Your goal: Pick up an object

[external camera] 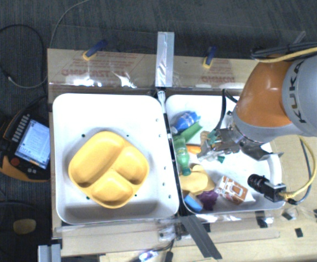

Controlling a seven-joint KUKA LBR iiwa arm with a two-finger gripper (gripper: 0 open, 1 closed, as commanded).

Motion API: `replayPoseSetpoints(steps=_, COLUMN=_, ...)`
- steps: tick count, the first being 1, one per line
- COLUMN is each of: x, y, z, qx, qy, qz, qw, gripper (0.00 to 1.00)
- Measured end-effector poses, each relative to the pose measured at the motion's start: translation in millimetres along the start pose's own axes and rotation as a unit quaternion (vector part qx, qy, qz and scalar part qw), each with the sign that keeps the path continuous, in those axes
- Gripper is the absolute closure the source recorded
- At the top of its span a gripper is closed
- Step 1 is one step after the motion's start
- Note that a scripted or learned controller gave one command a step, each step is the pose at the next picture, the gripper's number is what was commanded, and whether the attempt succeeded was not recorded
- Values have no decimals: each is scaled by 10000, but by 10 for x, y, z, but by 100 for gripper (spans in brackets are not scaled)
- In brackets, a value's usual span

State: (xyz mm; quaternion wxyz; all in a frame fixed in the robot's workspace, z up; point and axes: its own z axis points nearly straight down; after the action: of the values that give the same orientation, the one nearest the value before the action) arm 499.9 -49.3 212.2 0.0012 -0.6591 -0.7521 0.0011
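My gripper (211, 146) hangs low over the middle of the right bin (268, 201), under the orange wrist band. Just left of it lies a clutter of small objects: a blue item (185, 118), a green bottle (182, 158) and a thin orange piece (193, 147). Nearer the bin's front sit a yellow item (194, 182), a purple piece (207, 198) and an orange-and-white carton (233, 190). Whether anything sits in the gripper is hidden by the gripper body.
In the left bin (65, 108) rests a large yellow divided plate (109, 168). The ridge between the bins (169, 146) runs close to the clutter. A black cable end (263, 184) hangs over the right bin's near right corner.
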Motion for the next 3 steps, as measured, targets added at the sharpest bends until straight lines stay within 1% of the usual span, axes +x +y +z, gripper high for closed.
replayPoseSetpoints(steps=1, x=-4, y=711, z=278, qx=-2, qy=3, qz=-12, qw=10000, gripper=100)
replayPoseSetpoints(steps=2, x=-4, y=711, z=277, qx=-3, qy=4, qz=-11, qw=10000, gripper=0)
replayPoseSetpoints(steps=3, x=-4, y=711, z=277, qx=-3, qy=4, qz=-11, qw=10000, gripper=0)
